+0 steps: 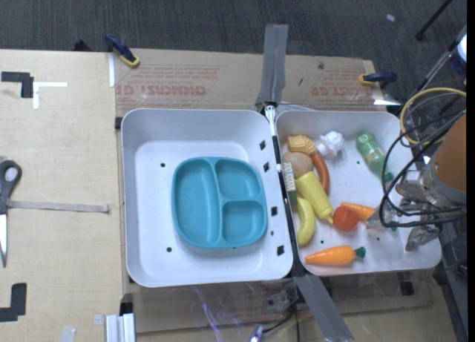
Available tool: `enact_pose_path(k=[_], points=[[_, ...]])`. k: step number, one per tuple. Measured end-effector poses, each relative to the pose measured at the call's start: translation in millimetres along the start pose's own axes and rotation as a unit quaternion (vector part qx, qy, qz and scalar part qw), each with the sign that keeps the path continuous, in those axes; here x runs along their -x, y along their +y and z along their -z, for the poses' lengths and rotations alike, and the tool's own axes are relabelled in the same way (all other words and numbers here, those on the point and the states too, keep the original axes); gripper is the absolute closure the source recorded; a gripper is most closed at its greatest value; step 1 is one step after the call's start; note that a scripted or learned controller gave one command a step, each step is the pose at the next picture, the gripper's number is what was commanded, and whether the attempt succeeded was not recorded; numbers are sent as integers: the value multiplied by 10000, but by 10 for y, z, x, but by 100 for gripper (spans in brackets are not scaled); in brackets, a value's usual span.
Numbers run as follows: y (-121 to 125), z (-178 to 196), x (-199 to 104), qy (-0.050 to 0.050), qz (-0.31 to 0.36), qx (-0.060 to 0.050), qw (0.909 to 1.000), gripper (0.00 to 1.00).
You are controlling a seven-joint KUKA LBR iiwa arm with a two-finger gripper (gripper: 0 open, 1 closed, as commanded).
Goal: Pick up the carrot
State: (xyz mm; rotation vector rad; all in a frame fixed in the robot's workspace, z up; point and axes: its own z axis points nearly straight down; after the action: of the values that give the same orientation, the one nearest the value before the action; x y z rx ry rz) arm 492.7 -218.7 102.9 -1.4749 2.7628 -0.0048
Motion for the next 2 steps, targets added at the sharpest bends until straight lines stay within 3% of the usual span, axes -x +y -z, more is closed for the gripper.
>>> enact_pose_path(k=[1, 2], points=[[150, 661, 13, 14, -1099, 6, 9939, 0], [146, -108, 125, 22, 64, 33, 10000, 0]])
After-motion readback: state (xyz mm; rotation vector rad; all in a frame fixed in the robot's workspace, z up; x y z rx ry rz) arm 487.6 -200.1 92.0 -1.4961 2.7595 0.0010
